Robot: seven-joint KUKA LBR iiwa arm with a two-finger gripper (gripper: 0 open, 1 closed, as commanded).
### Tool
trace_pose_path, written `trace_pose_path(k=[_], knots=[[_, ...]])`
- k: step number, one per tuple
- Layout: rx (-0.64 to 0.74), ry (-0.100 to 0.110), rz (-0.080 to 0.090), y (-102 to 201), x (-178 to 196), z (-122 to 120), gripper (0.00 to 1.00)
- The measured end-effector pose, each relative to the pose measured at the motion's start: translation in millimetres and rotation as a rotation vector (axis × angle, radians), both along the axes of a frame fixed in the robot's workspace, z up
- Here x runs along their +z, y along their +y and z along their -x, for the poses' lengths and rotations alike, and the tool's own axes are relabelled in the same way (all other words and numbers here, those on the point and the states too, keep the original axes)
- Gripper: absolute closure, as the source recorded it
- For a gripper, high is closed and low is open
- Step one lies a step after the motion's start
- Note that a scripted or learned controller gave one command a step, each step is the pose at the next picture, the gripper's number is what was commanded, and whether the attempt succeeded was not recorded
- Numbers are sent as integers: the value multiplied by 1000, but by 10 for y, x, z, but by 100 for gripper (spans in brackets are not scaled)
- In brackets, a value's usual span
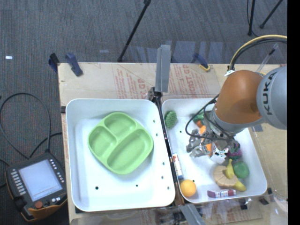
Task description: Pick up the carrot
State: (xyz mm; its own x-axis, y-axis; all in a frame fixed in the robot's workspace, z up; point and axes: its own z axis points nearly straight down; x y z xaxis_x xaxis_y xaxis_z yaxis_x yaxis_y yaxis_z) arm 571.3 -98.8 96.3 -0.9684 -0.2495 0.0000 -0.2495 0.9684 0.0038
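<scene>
The claw (202, 146) hangs low in the right bin (260, 172); whether it is open or closed cannot be told. The carrot (201, 124), a small orange piece, lies just beyond it, partly hidden by cables, long axis unclear.

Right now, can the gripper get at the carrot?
Probably yes: the gripper sits low in the right bin, right beside the carrot at its upper edge. Clutter crowds it, so a clean grasp is uncertain.
</scene>
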Motion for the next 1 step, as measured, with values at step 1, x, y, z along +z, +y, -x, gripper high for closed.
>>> trace_pose_path(k=[1], knots=[[-52, -15, 3, 260, 1077, -1, 100]])
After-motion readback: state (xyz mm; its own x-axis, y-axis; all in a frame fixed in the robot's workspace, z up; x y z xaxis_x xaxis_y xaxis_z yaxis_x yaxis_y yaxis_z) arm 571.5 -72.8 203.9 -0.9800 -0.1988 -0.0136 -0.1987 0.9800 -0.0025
